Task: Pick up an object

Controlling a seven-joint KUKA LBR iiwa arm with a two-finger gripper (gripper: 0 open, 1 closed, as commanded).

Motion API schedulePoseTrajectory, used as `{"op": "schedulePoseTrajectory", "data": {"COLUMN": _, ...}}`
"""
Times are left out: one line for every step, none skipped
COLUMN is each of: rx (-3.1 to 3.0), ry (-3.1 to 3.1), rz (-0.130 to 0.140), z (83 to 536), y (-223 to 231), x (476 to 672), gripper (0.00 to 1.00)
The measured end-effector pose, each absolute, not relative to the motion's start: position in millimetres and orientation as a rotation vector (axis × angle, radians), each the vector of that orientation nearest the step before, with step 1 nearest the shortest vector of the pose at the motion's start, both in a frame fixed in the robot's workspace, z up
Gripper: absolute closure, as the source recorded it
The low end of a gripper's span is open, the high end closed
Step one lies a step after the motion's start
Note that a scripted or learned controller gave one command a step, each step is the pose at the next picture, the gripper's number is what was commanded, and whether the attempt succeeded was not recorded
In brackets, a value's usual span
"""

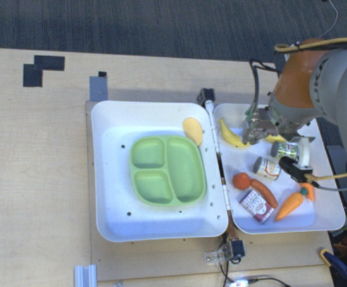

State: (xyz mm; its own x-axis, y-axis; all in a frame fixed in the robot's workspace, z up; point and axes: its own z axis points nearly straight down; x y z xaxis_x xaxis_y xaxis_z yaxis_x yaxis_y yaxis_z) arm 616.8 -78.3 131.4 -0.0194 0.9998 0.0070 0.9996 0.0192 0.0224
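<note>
My gripper (256, 131) hangs low over the back of the right bin (326, 220), beside a yellow banana (229, 136) on its left. Another yellow piece (276, 139) lies just to its right. Further forward in that bin lie a green can (288, 150), a small jar (268, 168), a red tomato (240, 180), a red sausage (264, 192), a carrot (291, 204) and a red and white box (255, 205). Nothing shows as lifted with the gripper.
The left bin (110, 160) holds a green divided plate (166, 170) and a yellow lemon-like piece (192, 130) at its back right corner. The grey arm with its orange band (296, 79) comes in from the upper right. A ridge (218, 160) separates the two bins.
</note>
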Motion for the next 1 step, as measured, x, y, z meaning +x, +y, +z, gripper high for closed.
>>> {"op": "schedulePoseTrajectory", "data": {"rx": 2.192, "ry": 2.235, "rz": 0.032, "z": 131.2, "y": -78.4, "x": 616.7, "gripper": 0.0}}
